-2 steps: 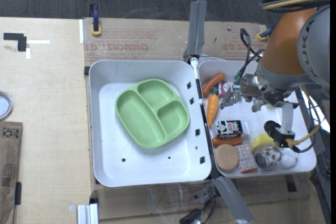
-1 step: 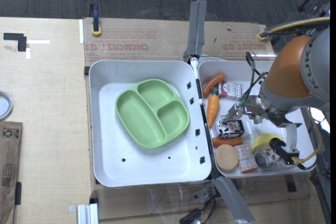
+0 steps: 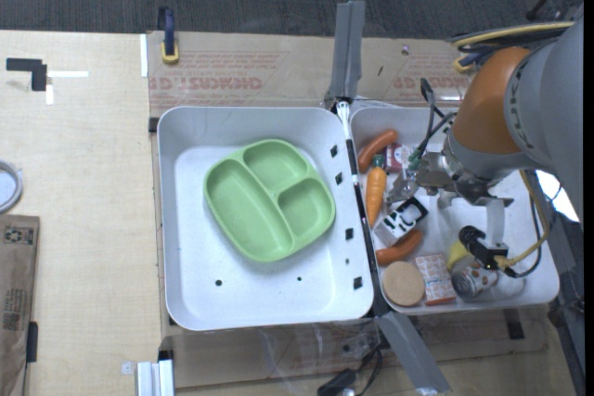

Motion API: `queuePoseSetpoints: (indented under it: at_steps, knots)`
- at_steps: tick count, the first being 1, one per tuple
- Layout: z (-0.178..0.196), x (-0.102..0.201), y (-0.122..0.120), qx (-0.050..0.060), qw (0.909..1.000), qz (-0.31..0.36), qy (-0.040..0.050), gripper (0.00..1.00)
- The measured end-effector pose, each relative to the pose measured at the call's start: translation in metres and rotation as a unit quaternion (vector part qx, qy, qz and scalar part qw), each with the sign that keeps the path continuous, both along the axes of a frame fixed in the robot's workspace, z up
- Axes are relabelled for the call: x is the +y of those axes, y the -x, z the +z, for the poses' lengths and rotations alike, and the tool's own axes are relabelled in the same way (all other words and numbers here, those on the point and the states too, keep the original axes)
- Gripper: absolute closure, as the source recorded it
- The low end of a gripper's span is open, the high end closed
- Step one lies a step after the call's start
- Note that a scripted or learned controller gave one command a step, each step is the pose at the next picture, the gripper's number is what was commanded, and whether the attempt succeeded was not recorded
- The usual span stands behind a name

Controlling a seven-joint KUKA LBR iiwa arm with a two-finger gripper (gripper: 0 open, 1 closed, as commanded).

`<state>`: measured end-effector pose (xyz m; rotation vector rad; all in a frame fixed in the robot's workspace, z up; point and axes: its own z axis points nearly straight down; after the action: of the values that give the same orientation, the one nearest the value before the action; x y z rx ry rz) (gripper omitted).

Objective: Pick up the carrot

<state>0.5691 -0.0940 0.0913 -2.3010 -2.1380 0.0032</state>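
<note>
Carrot point(image 3: 374, 194) lies lengthwise in right bin point(image 3: 543, 278), close to its left wall, green tip toward the far end; one sausage point(image 3: 377, 146) just beyond it, another point(image 3: 400, 246) nearer the front. Claw point(image 3: 408, 192) low in same bin, just right of carrot, over a black-and-white tag point(image 3: 403, 218); whether spread or closed cannot be told; nothing seen betw. its fingers. Left bin point(image 3: 181, 227) holds green 3-part plate point(image 3: 270, 198); both bins on bench point(image 3: 74, 199).

Two bins point(image 3: 176, 227), one carrot point(image 3: 374, 196), two sausages point(image 3: 377, 146)
</note>
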Motion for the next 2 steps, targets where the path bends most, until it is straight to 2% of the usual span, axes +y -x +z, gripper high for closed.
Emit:
queuePoseSetpoints:
  at_steps: [1,2]
  knots:
    - [0.009,-0.001,0.000,0.000,1.0000,0.001,0.0006,1.00]
    - [0.099,0.078,0.029,0.001,0.9890,-0.148,0.0007,1.00]
